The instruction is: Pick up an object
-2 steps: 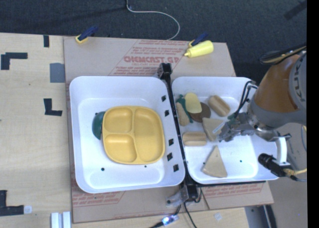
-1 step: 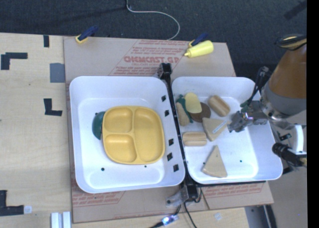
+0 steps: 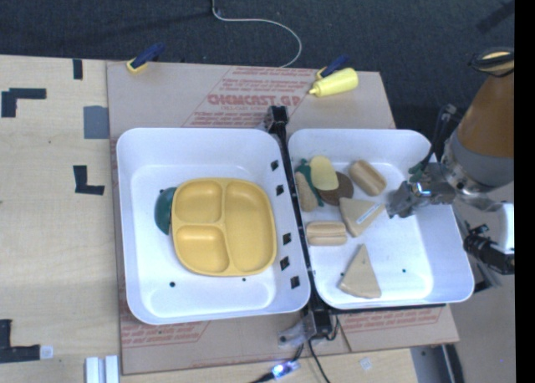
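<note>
Surface (image 3: 50,206): pale wood bench with a cardboard sheet under two white bins, centre of the frame.
Left bin (image 3: 134,151): carries a yellow divided plate (image 3: 224,227), with a dark green item (image 3: 165,210) tucked under the plate's left edge.
Right bin (image 3: 418,268): carries the toy food pieces, clustered in its left half.
Bin contents, upper group: a tan bread roll (image 3: 368,176); a yellow piece with a green tip (image 3: 321,174) resting on a brown piece (image 3: 336,192).
Bin contents, middle: a pale hot-dog bun (image 3: 326,232); a pale wedge (image 3: 359,214), lying just left of the hand.
Bin contents, lower: a tan triangular wedge (image 3: 362,274), well apart from the hand.
Arm: grey with an orange band, entering from the right edge of the frame.
Hand (image 3: 399,202): low over the right bin's upper right part, tips aimed leftward at the pale wedge; whether it is spread or pressed together I cannot tell, and nothing is visibly pinched.
Step in hand: approach to a grasp, by my reading; no object lifted yet.
Next move calls for: settling squarely over one piece, likely the pale wedge, clear of its neighbours, before closing.
</note>
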`<state>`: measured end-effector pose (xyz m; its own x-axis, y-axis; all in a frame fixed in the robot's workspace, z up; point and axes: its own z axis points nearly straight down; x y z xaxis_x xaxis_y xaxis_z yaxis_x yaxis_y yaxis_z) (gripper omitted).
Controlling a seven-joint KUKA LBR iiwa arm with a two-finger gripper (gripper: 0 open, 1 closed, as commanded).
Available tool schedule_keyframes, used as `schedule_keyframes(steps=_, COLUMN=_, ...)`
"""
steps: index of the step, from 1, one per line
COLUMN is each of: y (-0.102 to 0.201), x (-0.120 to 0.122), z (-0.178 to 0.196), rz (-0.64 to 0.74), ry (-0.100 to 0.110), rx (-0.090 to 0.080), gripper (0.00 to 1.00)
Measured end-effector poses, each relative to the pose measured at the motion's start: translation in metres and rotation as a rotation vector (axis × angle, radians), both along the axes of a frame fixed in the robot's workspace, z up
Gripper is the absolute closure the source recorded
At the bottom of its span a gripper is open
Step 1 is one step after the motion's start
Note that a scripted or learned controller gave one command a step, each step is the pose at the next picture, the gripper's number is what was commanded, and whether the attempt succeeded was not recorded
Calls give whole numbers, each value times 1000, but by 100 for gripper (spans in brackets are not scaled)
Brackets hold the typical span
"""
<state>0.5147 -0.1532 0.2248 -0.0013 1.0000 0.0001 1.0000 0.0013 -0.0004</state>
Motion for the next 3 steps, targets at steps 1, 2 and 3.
schedule_keyframes(steps=1, y=45, x=29, z=3, rz=3, ry=0, rx=0, gripper=100)
schedule_keyframes(steps=2, y=96, x=48, z=12, rz=5, ry=0, rx=1, gripper=100)
schedule_keyframes(steps=3, y=139, x=67, z=-1, rz=4, ry=2, rx=0, gripper=100)
